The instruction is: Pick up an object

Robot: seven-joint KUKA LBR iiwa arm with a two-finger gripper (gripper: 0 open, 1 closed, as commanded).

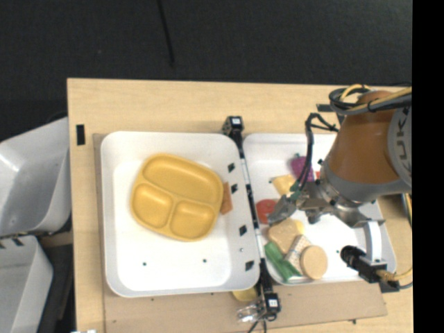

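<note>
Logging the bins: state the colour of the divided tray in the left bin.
The divided tray is yellow, seen best in the camera view, lying in the left bin.

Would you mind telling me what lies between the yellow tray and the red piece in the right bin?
In the camera view, the bins' adjoining rims and an orange-brown piece beside the yellow tray separate it from the red piece.

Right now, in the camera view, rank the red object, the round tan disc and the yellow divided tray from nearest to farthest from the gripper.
1. Red object: in the right bin, just left of the gripper.
2. Round tan disc: right bin, toward the near edge, below the gripper.
3. Yellow divided tray: in the left bin, across the divider.
</note>
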